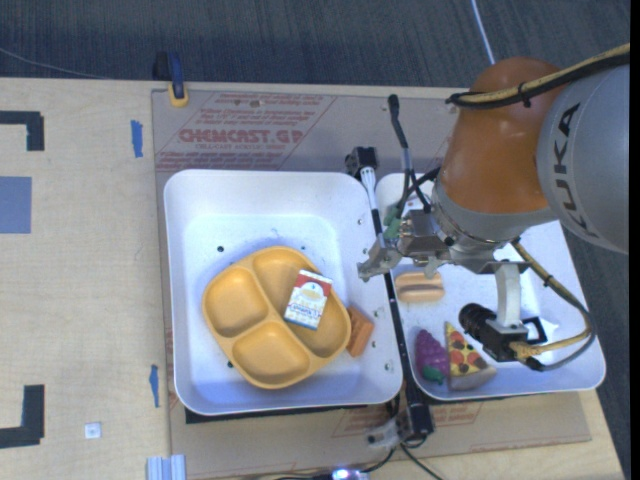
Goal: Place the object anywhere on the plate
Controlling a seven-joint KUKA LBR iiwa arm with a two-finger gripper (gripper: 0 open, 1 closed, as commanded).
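A yellow divided plate [262,318] lies in the left bin [200,208]. On the plate's right compartment rests a small white carton [308,301] with a red and orange label. My gripper [384,258] hangs over the rim between the two bins, up and to the right of the carton and apart from it. Nothing shows between the gripper and the plate. Just right of the gripper, a hot dog [420,287] lies in the right bin [570,258].
A brown cracker-like piece [359,331] leans at the plate's right edge in the left bin. Purple grapes [432,354] and a pizza slice [466,354] sit at the front of the right bin. The arm's bulk covers much of the right bin.
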